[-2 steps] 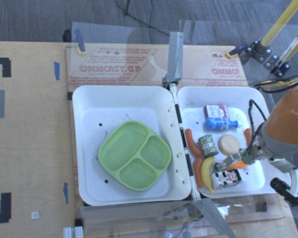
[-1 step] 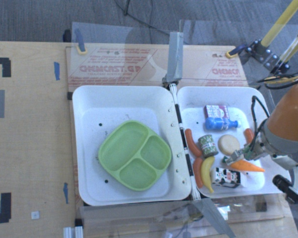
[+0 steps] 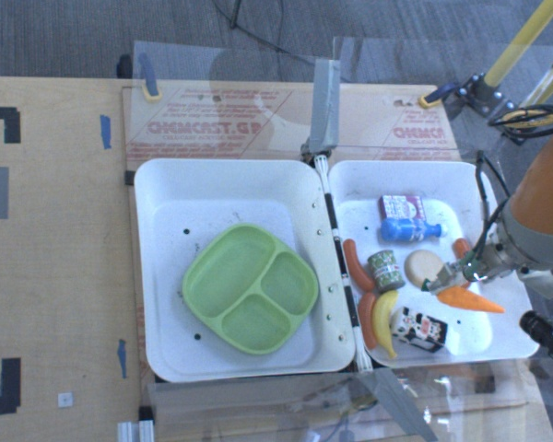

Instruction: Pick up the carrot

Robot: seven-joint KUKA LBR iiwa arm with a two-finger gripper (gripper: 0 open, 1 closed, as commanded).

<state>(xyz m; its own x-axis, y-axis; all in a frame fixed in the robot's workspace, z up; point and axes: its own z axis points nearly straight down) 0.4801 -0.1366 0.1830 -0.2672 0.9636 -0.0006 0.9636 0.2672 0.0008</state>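
Carrot [image 3: 470,298] lay in the right bin [image 3: 484,339] near its outer wall, with the end effector [image 3: 453,277] poised just above its leafy end, grip state impossible to tell, seemingly lining up a grasp.
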